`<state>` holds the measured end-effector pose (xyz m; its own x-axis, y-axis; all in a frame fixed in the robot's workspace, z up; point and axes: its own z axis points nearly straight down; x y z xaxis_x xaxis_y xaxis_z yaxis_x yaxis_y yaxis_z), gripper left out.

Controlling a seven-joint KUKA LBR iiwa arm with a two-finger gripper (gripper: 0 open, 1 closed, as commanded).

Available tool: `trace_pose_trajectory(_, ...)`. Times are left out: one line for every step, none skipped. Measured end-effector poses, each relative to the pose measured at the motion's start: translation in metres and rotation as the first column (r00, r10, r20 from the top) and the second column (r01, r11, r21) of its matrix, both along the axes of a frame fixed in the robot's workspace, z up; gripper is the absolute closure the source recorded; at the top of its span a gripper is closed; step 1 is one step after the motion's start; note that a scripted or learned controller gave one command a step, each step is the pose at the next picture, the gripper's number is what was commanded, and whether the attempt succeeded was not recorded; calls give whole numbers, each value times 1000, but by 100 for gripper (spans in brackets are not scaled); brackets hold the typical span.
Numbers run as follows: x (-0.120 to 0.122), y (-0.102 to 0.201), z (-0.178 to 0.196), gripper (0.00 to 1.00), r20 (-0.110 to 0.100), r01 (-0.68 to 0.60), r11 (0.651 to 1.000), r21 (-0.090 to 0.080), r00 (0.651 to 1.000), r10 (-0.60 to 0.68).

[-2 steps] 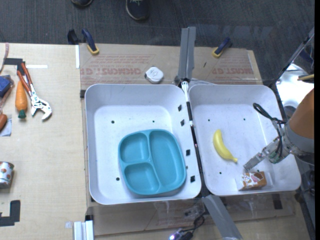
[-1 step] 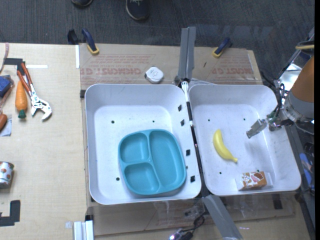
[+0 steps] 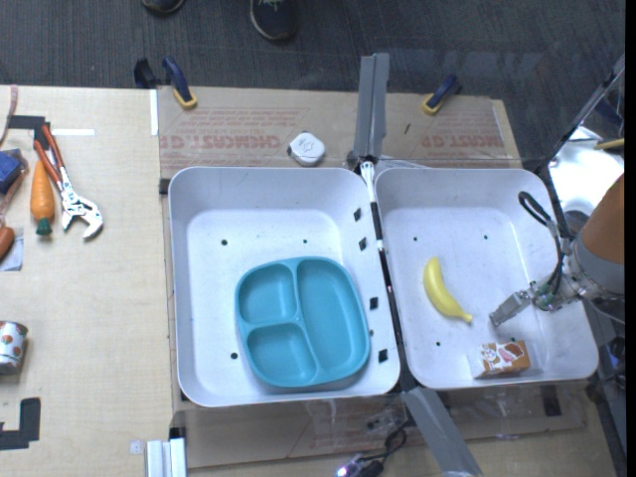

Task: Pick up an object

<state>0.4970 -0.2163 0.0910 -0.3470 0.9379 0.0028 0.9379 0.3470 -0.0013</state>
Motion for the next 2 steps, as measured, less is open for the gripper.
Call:
trace_pose_trajectory(-17,-6,3,0,9,-452,892,-8,892,452)
trace_pose_trajectory(-15,7,1,0,-7,561,828,11,828,-561)
